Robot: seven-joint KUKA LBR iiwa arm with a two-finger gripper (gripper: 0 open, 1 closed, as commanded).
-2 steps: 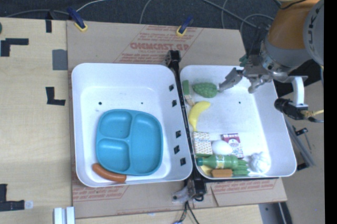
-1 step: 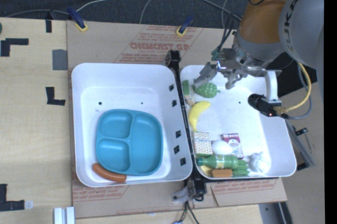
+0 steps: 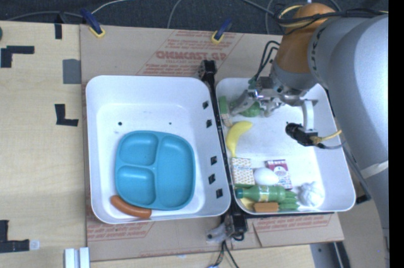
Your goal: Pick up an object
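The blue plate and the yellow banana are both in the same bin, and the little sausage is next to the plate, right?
Not quite. The camera view shows the blue plate in the left bin, but the yellow banana lies in the right bin. The rest is right: the sausage lies next to the plate in the left bin.

A single fixed camera looks down from above at a slant, taking in the whole surface (image 3: 38, 134) from a middling height. Both white bins sit near centre, the left bin (image 3: 101, 96) at nine o'clock, the right bin (image 3: 338, 175) at three, where the arm (image 3: 353, 71) enters; dark floor fills twelve o'clock.
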